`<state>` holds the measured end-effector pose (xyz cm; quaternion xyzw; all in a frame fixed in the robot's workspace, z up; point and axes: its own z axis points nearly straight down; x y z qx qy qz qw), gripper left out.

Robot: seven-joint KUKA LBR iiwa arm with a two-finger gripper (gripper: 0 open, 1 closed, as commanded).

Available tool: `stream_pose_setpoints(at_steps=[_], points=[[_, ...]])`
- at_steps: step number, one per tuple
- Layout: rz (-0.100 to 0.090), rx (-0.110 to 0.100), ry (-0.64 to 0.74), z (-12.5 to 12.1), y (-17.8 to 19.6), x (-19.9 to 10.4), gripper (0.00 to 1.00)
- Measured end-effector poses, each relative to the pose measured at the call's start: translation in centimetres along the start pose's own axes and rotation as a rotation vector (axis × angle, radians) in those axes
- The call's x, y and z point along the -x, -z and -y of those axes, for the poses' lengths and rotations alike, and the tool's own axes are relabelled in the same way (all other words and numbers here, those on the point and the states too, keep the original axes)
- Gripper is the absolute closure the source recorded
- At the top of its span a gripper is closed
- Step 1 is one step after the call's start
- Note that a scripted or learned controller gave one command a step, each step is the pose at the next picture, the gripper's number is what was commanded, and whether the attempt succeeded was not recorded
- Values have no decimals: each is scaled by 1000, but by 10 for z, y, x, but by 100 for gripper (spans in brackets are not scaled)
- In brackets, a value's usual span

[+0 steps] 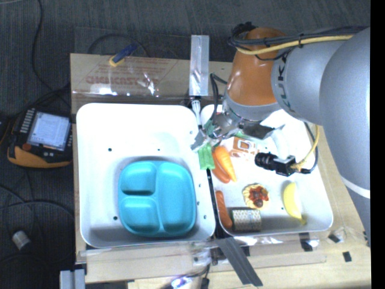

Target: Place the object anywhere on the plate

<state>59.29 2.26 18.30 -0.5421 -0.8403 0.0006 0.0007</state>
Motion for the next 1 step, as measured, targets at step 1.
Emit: stream_pose_setpoints(at_steps=[1], points=[[-1, -1, 95, 3, 0, -89, 100]])
